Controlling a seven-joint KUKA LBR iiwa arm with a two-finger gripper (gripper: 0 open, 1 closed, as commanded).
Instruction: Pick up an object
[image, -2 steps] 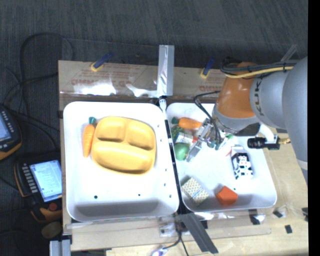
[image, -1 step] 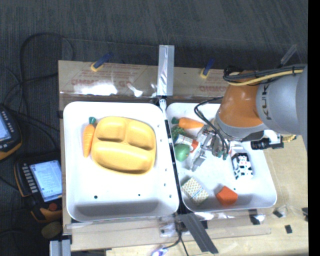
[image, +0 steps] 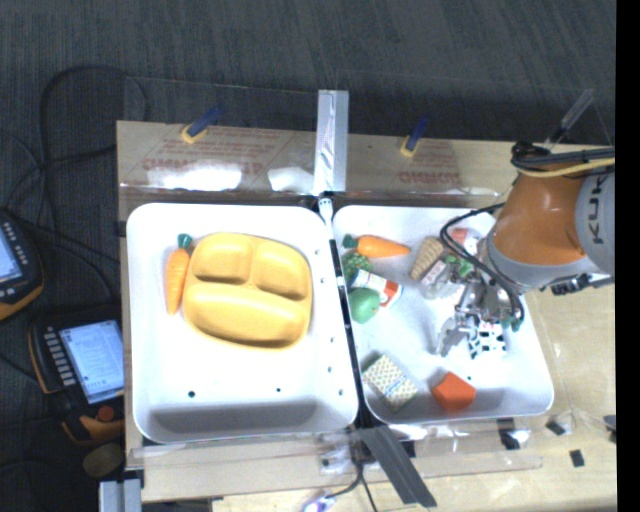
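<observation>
Carrots — two (image: 177, 277) (image: 380, 246) — one per bin (image: 140, 330) (image: 535, 375); one orange block (image: 453, 390).

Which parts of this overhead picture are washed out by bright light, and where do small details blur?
In the camera view, the left bin's rim and the right bin's floor glare near pure white; the yellow tray casts only a faint shadow; the end effector and the black-and-white object beside it blur together, so fine detail there is lost.

Grey arm (image: 560, 235) from the right, wrist bent down, claw (image: 462, 330) low.
</observation>
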